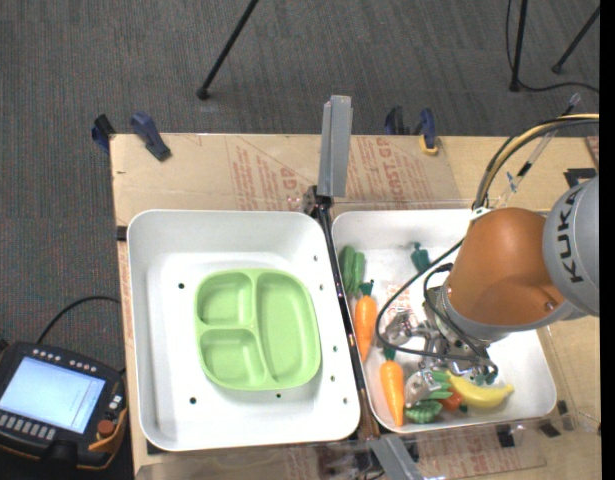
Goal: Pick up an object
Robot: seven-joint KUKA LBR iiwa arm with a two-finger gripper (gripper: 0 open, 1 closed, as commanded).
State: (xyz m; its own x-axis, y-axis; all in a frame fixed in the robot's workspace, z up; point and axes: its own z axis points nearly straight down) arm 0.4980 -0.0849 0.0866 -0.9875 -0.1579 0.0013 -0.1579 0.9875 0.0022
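gripper (449, 360) sits low in the right bin (532, 373), hung under the orange wrist band (497, 268) and wrapped in cable loops; whether it is wide, narrow or holding something cannot be told from this slanted view, since the wrist and wiring cover it. its place, down near the bin's front edge and right over the heap of toy food, reads as a descent for a grasp, though nothing can be seen gripped.

just beside it, toward the front right corner, lies one yellow banana (479, 392), touching a red-and-green piece (432, 406) too jumbled to name. these look like the nearest candidates for the pick. along the bin's left wall lie two orange carrots: one (366, 323) at mid-wall, the other (391, 389) near the front edge. one dark green vegetable (352, 268), perhaps a cucumber, rests against the left wall toward the back, and one small green item (419, 258) lies nearer the back edge. the food crowds the left and front of the bin, likely where it was tipped or dropped.

left bin (157, 318) carries one light green divided plate (257, 330) with three compartments, set about its middle. one pendant (52, 398) lies off the bench's front left corner.
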